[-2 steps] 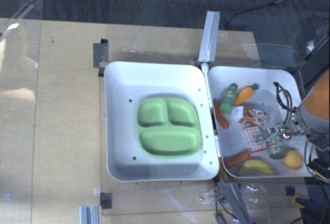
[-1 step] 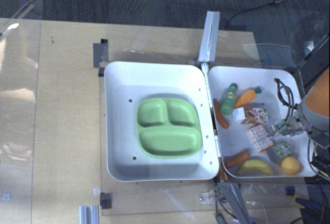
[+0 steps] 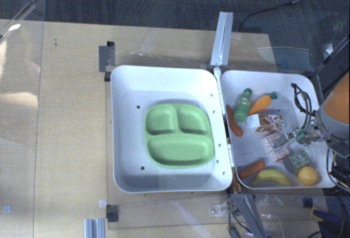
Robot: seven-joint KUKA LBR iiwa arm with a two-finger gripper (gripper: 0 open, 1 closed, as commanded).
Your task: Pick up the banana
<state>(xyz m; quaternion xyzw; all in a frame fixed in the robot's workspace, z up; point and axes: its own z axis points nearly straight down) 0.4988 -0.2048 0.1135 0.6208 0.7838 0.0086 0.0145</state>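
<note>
Single fixed overhead camera, angled down at the surface (image 3: 60, 122), both white bins (image 3: 123, 138) in frame.

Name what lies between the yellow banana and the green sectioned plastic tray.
In the camera view, a reddish sausage-shaped toy and the bins' adjoining white walls lie between the yellow banana and green sectioned tray.

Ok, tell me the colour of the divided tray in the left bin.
Light green; the divided tray shows in the camera view.

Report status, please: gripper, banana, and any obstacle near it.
Gripper over right bin, above banana, holding nothing visible. Banana lies at near wall. Sausage touches its left; lemon sits right.
</note>
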